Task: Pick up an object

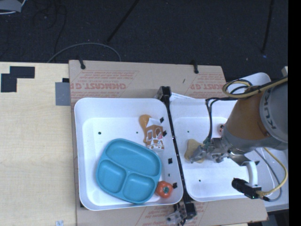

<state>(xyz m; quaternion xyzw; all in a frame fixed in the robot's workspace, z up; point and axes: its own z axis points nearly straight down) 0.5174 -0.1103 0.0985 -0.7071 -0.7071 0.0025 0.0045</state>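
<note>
Inside the right bin (221, 192), toward its left wall, lies a small tan, flattish object (192, 149), its long axis running roughly near to far. The gripper (203, 153) touches its right side; how far it is open cannot be told. Mirrored lettering on the cardboard (101, 84) is unclear.

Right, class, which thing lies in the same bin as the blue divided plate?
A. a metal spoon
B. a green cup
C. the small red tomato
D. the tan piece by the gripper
C: the tomato sits just beside the blue plate in the left bin.
</note>
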